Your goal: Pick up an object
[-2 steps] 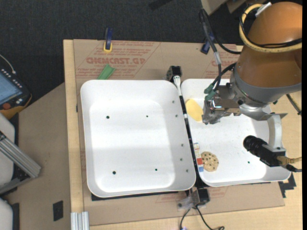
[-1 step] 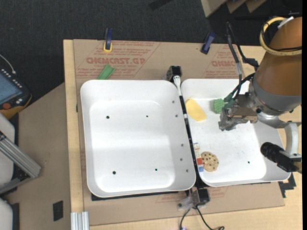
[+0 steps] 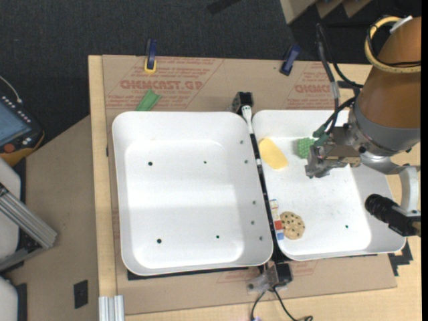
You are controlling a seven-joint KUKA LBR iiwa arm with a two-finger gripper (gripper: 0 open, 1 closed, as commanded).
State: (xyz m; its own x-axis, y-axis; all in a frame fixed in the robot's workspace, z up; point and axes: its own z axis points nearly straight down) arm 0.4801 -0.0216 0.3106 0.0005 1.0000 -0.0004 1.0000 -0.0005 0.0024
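Observation:
In the right bin (image 3: 334, 236) lie a yellow rounded object (image 3: 273, 154) near its left wall, a small green block (image 3: 305, 146) toward the back, and a brown speckled cookie-like disc (image 3: 291, 225) at the front left. A small red and blue item (image 3: 279, 227) sits beside the disc. My gripper (image 3: 318, 166) hangs over the back middle of the right bin, just right of the green block and close above the floor. Nothing is visible between its fingers.
The left bin (image 3: 127, 199) stands beside the right one. A green strip (image 3: 147, 100) lies on the cardboard behind the left bin. Clamps (image 3: 150, 57) hold the cardboard at the back. A black cylinder (image 3: 384, 210) juts in at the right edge.

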